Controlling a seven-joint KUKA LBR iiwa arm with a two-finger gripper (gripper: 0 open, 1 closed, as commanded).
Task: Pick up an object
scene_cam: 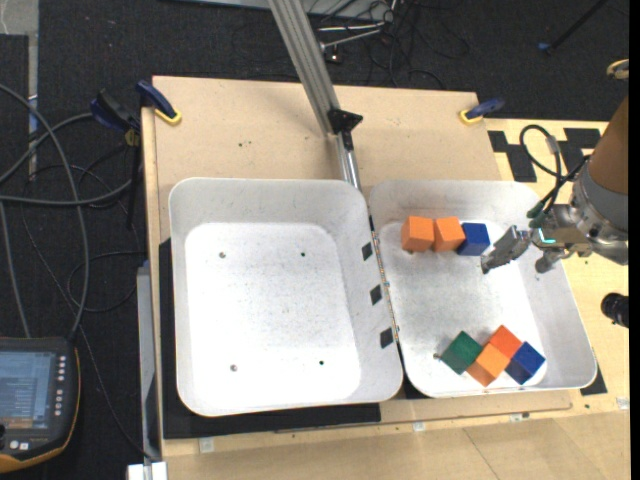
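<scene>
The right bin holds two groups of blocks. Near its far side, two orange blocks and a blue block stand in a row. Near its front, a green block, two orange blocks and a blue block cluster together. My gripper hangs over the right side of this bin, just right of the far blue block. Its two fingers are spread apart with nothing between them.
The left bin lies beside the right one. A metal pole slants down from the top to the gap between the bins. Blue clamps grip the board's far corners. A tablet pendant lies at the bottom left.
</scene>
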